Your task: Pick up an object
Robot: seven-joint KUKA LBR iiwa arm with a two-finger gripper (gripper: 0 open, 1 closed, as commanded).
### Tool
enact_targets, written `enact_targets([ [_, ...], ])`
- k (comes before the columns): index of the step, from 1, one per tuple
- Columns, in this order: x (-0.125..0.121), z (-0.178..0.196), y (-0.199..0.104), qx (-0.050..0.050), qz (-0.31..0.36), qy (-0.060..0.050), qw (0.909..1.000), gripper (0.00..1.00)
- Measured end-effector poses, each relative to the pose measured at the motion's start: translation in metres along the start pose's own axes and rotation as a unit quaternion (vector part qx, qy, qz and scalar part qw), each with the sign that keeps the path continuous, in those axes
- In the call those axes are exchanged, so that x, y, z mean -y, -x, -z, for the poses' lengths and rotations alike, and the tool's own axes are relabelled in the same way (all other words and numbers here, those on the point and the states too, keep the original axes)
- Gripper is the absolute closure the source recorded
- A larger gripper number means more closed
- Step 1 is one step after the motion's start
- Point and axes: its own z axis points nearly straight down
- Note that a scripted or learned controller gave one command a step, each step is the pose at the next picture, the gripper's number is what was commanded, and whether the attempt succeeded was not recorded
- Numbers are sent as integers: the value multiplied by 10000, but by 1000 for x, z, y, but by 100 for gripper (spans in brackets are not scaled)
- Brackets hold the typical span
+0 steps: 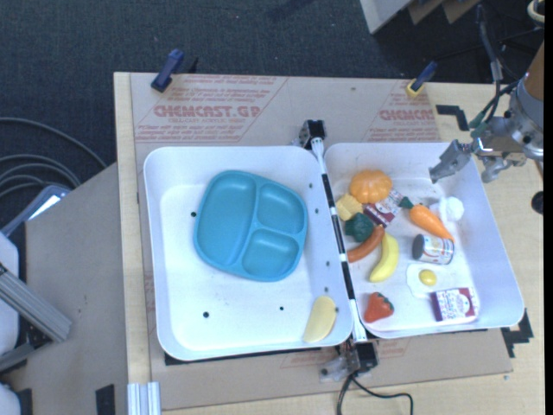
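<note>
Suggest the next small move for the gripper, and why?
Probably lower toward the carrot. The gripper looks open and sits over the right bin's far right corner with nothing between its fingers. The carrot is the nearest toy and lies a little apart from the orange pumpkin.

Both white bins (164, 258) look like smooth plastic with a faint sheen. The blue divided plate (251, 225) at the frame's left centre is matt plastic. The toy foods at the right, such as the banana (384, 258) and carrot (429, 221), look like glossy moulded plastic. The surface (251, 106) is tan board, flat and matt, with red printed lettering. The hand (471, 158) at the upper right looks like dull grey metal.
</note>
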Motion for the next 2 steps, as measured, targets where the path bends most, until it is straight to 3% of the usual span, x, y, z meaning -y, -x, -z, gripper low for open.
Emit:
enact_targets([
  [1, 24, -163, -24, -3, -2, -5, 10000, 0],
  [2, -38, -181, -52, -10, 6, -23, 10000, 0],
])
